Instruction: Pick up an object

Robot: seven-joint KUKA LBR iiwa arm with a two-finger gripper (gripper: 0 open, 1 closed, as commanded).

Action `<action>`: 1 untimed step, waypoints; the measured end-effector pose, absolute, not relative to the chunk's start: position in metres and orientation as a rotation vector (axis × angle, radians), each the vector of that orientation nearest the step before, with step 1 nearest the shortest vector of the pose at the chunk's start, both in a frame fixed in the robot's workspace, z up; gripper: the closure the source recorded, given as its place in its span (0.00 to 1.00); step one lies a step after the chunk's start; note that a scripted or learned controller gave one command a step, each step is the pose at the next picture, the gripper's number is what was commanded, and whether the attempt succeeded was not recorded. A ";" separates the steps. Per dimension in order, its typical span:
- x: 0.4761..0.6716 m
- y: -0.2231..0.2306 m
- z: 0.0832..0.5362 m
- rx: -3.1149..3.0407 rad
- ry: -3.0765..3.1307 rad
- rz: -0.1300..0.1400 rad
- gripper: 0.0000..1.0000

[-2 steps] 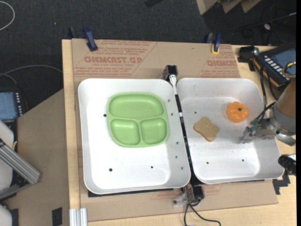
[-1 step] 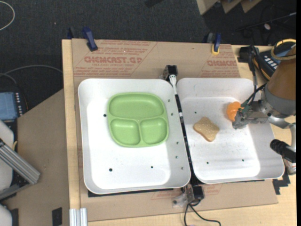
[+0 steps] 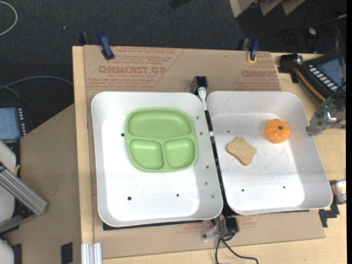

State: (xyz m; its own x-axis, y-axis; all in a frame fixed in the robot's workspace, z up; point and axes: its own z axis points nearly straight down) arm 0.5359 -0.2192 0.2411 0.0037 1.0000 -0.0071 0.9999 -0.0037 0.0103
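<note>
Lying in the right bin (image 3: 308,164) are a tan slice of toast (image 3: 241,150), near its left side, and a small orange pumpkin (image 3: 276,131), farther back and to the right. A green divided tray (image 3: 161,139) sits in the left bin (image 3: 110,197).

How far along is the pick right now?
Nothing looks done yet. The pumpkin and the cracker both lie in the right bin, and the green tray sits in the left bin. Nothing is in hand; the whole pick is left.
</note>
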 end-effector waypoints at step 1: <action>0.488 -0.168 0.203 2.225 2.228 -0.002 1.00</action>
